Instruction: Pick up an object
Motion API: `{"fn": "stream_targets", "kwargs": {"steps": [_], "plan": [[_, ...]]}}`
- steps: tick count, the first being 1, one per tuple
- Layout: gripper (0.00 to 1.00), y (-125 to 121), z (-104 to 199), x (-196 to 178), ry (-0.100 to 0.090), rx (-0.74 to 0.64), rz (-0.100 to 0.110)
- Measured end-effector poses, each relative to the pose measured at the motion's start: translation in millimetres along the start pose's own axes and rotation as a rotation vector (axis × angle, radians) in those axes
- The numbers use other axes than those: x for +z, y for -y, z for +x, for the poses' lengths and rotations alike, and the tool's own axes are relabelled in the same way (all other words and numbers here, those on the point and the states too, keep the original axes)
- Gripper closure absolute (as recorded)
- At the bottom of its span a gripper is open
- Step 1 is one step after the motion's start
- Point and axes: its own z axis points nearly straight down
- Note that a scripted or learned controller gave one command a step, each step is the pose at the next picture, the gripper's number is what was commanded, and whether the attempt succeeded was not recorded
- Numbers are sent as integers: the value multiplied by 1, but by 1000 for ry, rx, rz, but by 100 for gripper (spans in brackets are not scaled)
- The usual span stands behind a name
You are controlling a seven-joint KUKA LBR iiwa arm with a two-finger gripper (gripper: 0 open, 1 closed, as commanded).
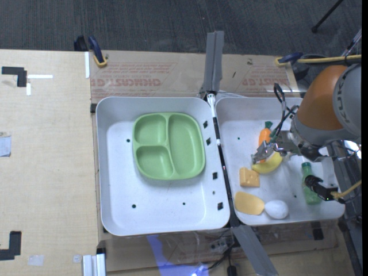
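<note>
Gripper (263,152) low in right bin (230,125), just over banana (270,163); finger spread impossible to judge. Best lowered squarely, clear of carrot (264,135), closing firmly.

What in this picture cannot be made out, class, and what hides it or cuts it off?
- Gripper, camera view: its fingers are too small and blurred to judge.
- Banana: part lies under the gripper, so any contact is unclear.
- Carrot: cables cross it and it is too small to see whole.
- Bottle: a dark part of the arm covers its lower half.
- Right bin: the arm hides its far right side.
</note>
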Motion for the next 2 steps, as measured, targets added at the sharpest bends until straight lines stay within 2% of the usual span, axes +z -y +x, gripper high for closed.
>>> {"fn": "stream_targets", "kwargs": {"steps": [1, 2], "plan": [[100, 0, -1, -9, 0, 2, 0], [100, 0, -1, -17, -1, 4, 1]]}}
